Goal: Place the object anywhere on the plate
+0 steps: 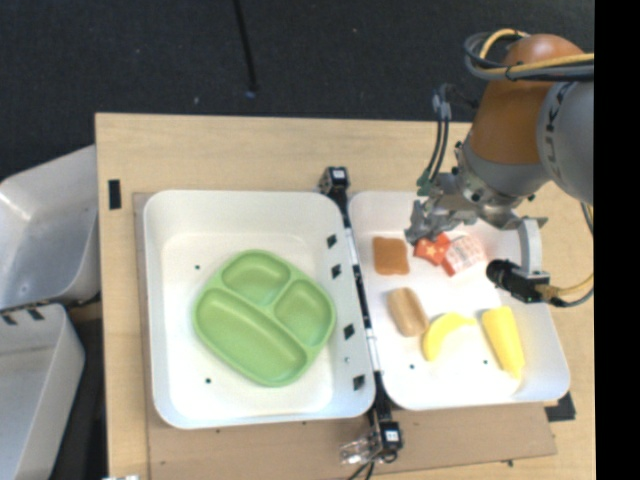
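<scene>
1. The counter (120,148) carries two shallow white bins side by side, meeting at a hinged seam down the middle.
2. The left bin (160,268) holds one thing: a green plate (264,315) with three compartments, lying flat near the bin's centre.
3. The right bin (545,368) holds five food items. Taking the plate as landmark, all five lie to its right, across the seam.
4. Nearest the plate are one brown square slice (391,256) and, just below it, one tan oblong roll (407,311).
5. Farther from the plate lie one yellow banana (446,334) and, beyond it, one yellow corn-like piece (503,340), near each other but apart.
6. The fifth item, a red-and-white packet (452,253), lies to the right of the brown slice, well away from the plate.
7. The claw (438,226) hangs over the right bin at the packet's upper left edge, its tips at or on the packet. Whether it is clenched or released I cannot tell.
8. Nothing rests on the plate; every item is in the right bin.
</scene>
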{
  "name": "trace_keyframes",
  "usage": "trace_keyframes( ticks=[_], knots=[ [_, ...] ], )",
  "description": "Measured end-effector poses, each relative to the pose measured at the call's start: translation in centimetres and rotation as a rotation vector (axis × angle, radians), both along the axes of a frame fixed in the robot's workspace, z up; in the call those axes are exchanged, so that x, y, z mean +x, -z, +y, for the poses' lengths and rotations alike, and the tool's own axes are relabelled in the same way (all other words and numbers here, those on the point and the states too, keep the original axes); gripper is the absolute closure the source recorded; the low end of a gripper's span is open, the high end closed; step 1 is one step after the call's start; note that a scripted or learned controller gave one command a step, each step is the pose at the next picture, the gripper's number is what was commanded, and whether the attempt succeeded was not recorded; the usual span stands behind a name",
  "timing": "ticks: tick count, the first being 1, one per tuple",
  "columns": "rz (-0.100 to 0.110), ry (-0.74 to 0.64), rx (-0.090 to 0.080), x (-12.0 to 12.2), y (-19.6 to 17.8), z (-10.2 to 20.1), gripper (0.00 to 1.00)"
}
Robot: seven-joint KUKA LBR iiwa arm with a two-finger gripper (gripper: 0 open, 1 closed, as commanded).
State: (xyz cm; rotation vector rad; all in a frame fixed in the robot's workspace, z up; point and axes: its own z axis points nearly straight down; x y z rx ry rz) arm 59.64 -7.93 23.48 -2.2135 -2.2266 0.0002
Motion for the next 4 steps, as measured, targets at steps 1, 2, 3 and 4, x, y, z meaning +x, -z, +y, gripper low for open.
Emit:
trace_keyframes(
  ticks=[1, 2, 3, 4],
  knots=[
    [0.002, 0.0, 0.0, 0.8, 0.8, 4.9, 1.0],
    [-0.003, -0.001, 0.0, 0.7, -0.3, 9.5, 1.0],
    [-0.002, 0.0, -0.001, 1.2, 0.7, 14.6, 1.0],
    [-0.002, 0.004, -0.001, 1.2, 0.6, 14.3, 0.0]
  ],
)
